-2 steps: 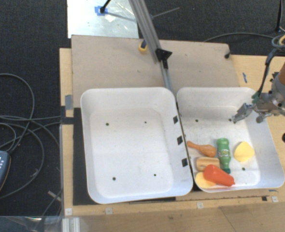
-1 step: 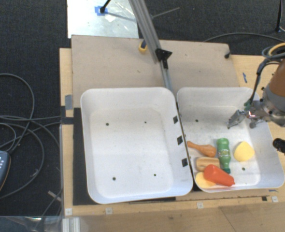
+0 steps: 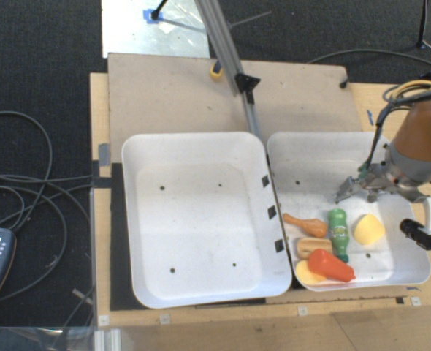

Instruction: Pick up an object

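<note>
While toys crowd the right bin's [image 3: 303,148] near edge, gripper [image 3: 356,189] (grip state unclear) hovers w/ room behind.

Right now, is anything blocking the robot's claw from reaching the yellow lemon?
Nothing visible is. The gripper hangs over bare floor in the right bin; the lemon lies nearby with open space between. The green bottle sits off to the side.

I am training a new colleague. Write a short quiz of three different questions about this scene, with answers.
1. True or false: the toys lie in the left bin.
2. Which thing lies nearest the gripper? A) green bottle B) red pepper C) orange carrot
3. Fill in: the yellow lemon lies in the ____ bin.

Key: 1 false; 2 A; 3 right.
</note>
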